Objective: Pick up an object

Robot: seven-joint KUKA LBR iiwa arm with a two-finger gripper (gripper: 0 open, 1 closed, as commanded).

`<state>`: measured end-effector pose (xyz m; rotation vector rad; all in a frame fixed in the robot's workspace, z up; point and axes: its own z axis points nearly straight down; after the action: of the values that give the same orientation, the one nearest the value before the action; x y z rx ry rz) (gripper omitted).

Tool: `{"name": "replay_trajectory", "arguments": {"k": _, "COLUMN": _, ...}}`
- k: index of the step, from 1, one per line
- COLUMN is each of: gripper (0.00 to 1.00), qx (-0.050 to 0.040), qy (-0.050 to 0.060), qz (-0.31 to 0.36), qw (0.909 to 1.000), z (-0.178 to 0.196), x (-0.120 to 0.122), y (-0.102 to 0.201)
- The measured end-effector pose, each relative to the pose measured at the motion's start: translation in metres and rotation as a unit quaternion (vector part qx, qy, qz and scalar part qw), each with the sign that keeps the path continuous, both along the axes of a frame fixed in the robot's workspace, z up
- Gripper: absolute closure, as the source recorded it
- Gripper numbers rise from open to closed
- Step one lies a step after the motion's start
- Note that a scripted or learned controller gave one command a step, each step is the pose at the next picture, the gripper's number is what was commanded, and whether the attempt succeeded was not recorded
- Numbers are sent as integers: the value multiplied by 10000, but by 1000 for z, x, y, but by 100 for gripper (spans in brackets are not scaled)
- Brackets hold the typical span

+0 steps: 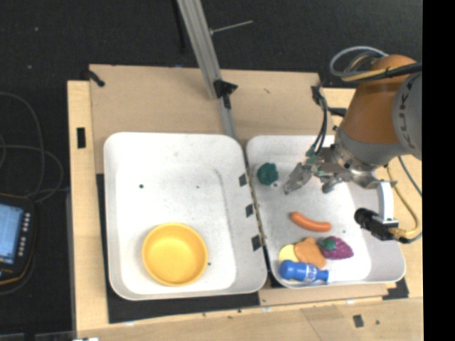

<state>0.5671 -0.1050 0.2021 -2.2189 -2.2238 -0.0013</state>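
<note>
We look down at a slant on the desk [178,98], which carries two shallow white bins side by side. The left bin [178,169] holds a yellow bowl [175,253] near its front edge. The right bin [370,261] holds the loose objects: a dark green lump [267,173] near its back left corner, an orange sausage-shaped piece [311,222] around the middle, and a cluster at the front made up of a purple object [335,247], an orange-brown piece [311,251], a pale yellow piece [287,253] and a blue bottle-like object [302,272] lying on its side.

The arm [377,112] reaches in from the right, and its gripper [310,178] hangs over the back half of the right bin. We see its fingers spread apart with nothing between them. The green lump lies just to the left of the gripper, apart from it. The orange sausage lies in front of the gripper, also apart, and the front cluster sits farther off still.

We can read no brand, label or writing on any object. A small screen [10,234] at the far left edge is lit, but its content is too small to make out.
</note>
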Motion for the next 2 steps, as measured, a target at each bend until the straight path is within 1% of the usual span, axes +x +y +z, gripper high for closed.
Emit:
{"name": "replay_trajectory", "arguments": {"k": 1, "gripper": 0, "qx": -1, "qy": -3, "qz": -8, "qw": 10000, "z": 0, "x": 0, "y": 0}}
{"name": "replay_trajectory", "arguments": {"k": 2, "gripper": 0, "qx": -7, "qy": 30, "qz": -14, "qw": 10000, "z": -62, "x": -6, "y": 1}}
